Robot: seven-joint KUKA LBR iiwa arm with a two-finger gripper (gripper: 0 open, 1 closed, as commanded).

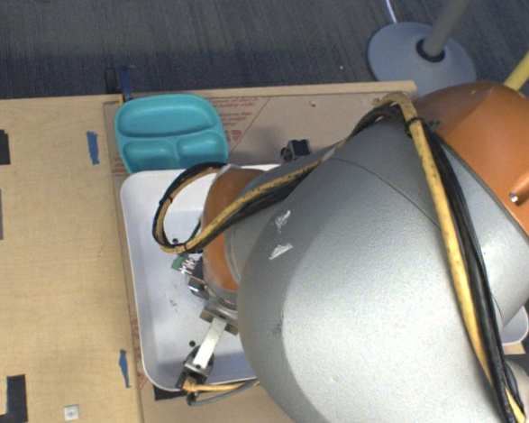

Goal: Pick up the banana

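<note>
The arm (pixel 369 280) sits low over the white bin (pixel 150 259), its gripper (pixel 201 296) by the bin's left edge, open or closed I cannot tell, the banana's place likewise unclear, so best confirm a centred hold before lifting

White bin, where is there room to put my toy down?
Free: in the bin, the floor strip along its left wall, starting at the teal tray. The bench left of the bin is bare too. Crowded: the bin's right side, where the arm hangs over it.
</note>
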